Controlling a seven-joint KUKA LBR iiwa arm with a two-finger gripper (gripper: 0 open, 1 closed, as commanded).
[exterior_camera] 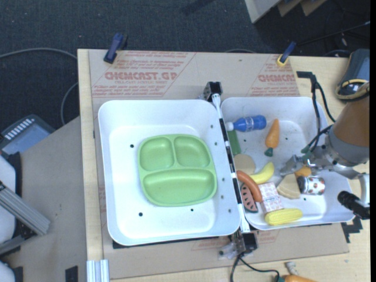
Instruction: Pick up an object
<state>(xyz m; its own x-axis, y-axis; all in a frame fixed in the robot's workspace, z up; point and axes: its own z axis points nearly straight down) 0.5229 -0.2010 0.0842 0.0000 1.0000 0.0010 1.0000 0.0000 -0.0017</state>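
Where glossy white bin [123, 175] dips, smooth green sectioned tray [176, 170].

Divided plate [176, 170] in left bin [117, 122]; toy foods [271, 133] in right bin [258, 106].

green tray [176, 170] in left bin [117, 216] | arm [352, 134] over right bin [294, 107]

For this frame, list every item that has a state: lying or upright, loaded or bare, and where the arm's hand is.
Green plate: flat in the left bin, nothing in its compartments.
Blue bottle: lying on its side in the right bin.
Carrot: lying, near the bottle.
Banana: lying, mid-bin.
Corn cob: lying by the near wall.
Hand: low in the right bin among the toys; grip unclear.
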